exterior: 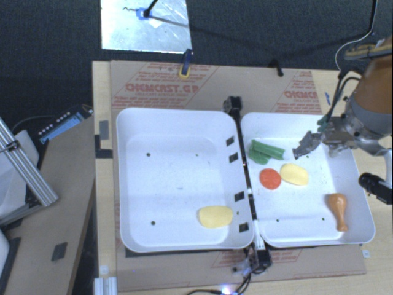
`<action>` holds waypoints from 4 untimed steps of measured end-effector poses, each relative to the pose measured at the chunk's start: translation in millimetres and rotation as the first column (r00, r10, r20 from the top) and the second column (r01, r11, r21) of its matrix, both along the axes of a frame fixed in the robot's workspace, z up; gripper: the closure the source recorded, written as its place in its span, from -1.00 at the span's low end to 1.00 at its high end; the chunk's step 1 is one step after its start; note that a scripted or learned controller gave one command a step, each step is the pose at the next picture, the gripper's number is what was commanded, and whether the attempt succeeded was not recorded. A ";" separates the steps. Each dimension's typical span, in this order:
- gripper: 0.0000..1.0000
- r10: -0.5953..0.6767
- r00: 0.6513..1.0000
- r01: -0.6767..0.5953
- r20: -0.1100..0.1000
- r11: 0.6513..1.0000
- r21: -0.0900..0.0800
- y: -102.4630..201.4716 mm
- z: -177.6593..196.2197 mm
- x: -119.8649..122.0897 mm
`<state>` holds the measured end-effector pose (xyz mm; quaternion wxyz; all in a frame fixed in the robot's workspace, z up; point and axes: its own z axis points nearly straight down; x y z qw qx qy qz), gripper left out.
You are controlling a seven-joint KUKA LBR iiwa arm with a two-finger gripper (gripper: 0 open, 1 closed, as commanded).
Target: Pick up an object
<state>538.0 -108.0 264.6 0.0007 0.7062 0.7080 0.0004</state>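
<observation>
The right bin (356,226) holds a green pod-shaped piece (266,150), a red round piece (270,178), a pale yellow lemon-like piece (295,174) and a tan drumstick (338,209). A yellow oval piece (215,216) lies in the left bin (159,140) near its front right corner. My gripper (304,147) hangs over the right bin's back half, just above and right of the lemon-like piece and right of the green pod. Nothing shows between its fingers.
A black divider with clips (241,165) runs between the two bins. The arm's grey and orange body (371,103) fills the right side above the right bin. A cardboard sheet (166,85) lies under both bins, with a shiny plate (146,17) behind.
</observation>
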 end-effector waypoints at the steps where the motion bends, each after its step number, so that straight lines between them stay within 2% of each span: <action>1: 1.00 0.002 1.000 -0.002 0.003 1.000 -0.001 0.0 11.1 1.0; 2: 1.00 -0.004 1.000 0.004 0.014 1.000 -0.005 -34.9 123.7 -40.8; 3: 1.00 0.001 1.000 -0.001 0.013 1.000 -0.004 -35.4 225.6 -51.1; 4: 1.00 0.005 1.000 -0.005 0.008 1.000 -0.003 -38.1 272.6 28.6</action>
